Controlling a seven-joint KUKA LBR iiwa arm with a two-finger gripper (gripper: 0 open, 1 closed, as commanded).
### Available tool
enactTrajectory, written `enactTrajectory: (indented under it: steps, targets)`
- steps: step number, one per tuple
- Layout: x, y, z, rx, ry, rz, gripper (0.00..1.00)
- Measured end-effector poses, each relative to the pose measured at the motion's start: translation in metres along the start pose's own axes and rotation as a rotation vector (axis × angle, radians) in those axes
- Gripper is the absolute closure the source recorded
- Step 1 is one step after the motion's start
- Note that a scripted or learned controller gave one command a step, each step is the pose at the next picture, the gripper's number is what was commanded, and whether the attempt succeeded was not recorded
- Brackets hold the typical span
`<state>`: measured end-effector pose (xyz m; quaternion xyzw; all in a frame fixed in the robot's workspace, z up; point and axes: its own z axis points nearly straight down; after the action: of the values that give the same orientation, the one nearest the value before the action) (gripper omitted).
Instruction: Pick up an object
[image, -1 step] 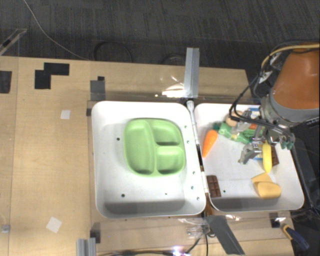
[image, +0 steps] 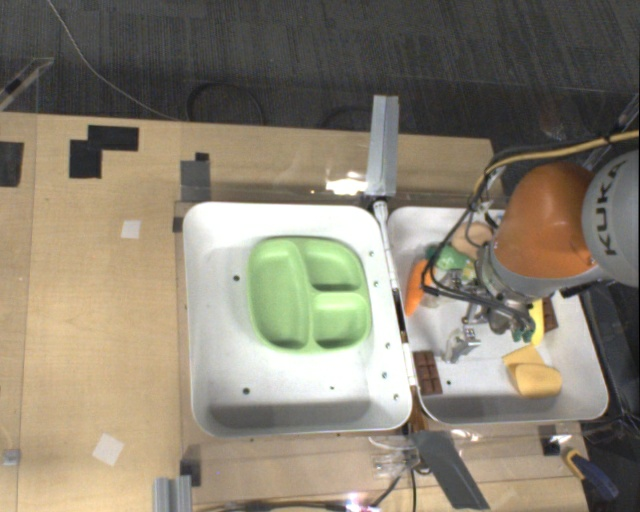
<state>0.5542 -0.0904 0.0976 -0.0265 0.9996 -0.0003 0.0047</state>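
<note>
Camera view: gripper (image: 464, 344) hangs over the right bin (image: 590, 400), apparently empty with fingers apart; yellow wedge (image: 533, 377) lies just right.

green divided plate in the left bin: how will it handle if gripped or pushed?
The green divided plate looks like rigid moulded plastic, so probably stiff and light. Lying flat in the left bin, it likely slides rather than tips. Its smooth, rounded rim may slip from the fingers.
</note>
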Motion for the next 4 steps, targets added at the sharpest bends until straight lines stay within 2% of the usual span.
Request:
enactTrajectory:
  steps: [1,2,3,4]
  targets:
    - [-0.06,-0.011,0.009,0.0,-0.003,-0.096,0.0]
    - [-0.013,0.005,0.008,0.0,-0.004,-0.09,0.0]
    - [0.034,0.006,0.006,0.003,-0.012,-0.231,0.0]
    - [0.054,-0.016,0.006,0.005,-0.014,-0.494,0.0]
